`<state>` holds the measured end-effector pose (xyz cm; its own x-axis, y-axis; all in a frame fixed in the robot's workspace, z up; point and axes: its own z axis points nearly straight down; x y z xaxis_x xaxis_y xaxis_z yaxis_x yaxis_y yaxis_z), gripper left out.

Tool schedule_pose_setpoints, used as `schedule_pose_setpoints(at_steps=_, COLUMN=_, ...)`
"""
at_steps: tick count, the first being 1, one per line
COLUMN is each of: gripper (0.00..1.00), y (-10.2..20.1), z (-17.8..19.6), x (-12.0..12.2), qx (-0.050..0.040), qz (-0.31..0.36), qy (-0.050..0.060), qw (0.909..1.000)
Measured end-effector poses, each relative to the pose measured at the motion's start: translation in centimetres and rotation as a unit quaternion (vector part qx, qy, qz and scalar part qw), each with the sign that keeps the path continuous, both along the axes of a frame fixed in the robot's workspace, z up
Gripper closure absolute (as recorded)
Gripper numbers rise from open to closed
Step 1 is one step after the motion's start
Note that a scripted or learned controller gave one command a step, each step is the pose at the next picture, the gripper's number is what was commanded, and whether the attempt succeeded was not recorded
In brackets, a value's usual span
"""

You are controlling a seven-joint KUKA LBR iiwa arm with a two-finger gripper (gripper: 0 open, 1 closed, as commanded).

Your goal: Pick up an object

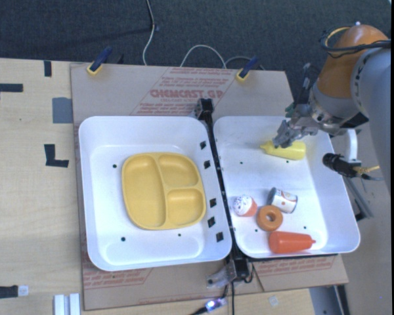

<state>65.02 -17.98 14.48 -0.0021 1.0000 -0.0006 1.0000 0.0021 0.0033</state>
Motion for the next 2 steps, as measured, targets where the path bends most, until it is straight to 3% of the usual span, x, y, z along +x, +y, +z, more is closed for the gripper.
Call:
schedule_pose_setpoints(at_steps=1, gripper=1.00, y=0.1, z=5.4, x=0.1, qx=-0.0002, qz=0.000, qy=0.000, qw=1.0000)
schedule_pose_setpoints(at_steps=2, gripper=1.00, y=5.1, z=6.6, x=-1.1, qx=0.0011, qz=0.002, qy=0.002, qw=1.0000)
